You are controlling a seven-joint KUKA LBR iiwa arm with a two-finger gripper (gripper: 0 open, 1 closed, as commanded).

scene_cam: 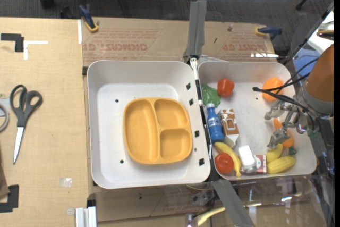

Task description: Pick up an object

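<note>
My claw [280, 126] hangs low over the right bin [249, 69], near the corn cob [280, 165]. I cannot tell its state. Nothing visibly lifted; the pick remains undone.

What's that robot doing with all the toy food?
The robot arm's gripper is down in the right bin, over by its right side, among toy foods like a tomato, a blue bottle, a banana and corn. It's trying to pick something up, but nothing is clearly caught in it yet. The left bin just holds a yellow divided plate.
</note>
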